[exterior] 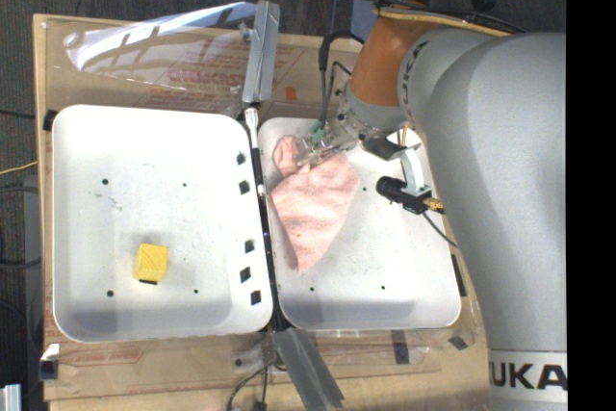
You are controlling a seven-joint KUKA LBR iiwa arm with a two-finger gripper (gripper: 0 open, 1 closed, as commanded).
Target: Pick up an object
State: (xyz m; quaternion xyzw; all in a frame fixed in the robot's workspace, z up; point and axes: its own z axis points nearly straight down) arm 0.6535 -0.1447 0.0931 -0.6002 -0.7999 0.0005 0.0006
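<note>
One pink cloth (310, 207) is pinched at its upper edge by the gripper (320, 141); a straight lift is judged next.

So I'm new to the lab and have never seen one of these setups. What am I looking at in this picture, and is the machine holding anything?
You are looking down at a slant from a fixed camera above a bench. The big grey shape on the right is a robot arm with an orange band above its wrist. At its tip is a two-finger gripper.

Two shallow white bins sit side by side. The left bin holds a small yellow block. The right bin holds a pink cloth, crumpled and stretched toward the gripper.

The gripper sits right at the cloth's upper edge, but the view is too small to tell whether it is actually pinching the cloth.
</note>
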